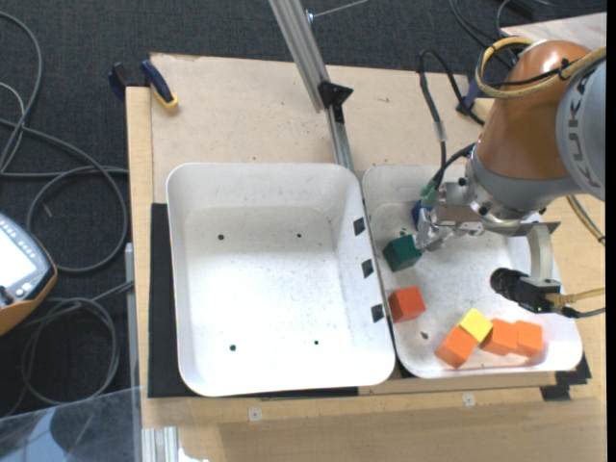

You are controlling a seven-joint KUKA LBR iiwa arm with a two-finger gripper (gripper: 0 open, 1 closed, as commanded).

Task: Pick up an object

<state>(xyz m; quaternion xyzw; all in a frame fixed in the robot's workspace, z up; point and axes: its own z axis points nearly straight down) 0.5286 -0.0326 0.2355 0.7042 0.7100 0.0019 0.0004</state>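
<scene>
The left bin (269, 287) lies wide open across its whole floor. The right bin (462, 359) is crowded: a green block (402, 253) sits at the middle just beside the gripper (430, 231), a red-orange block (407, 304) nearer, and a yellow block (474, 324) touching orange blocks (510, 338) along the near rim. A slanted metal pole (306, 51) crosses the far bench (241, 114).

A robotics lab: a plywood desk (250, 114) on dark carpet (77, 27), loose cables (38, 191), a clamped aluminium pole (298, 37).
</scene>
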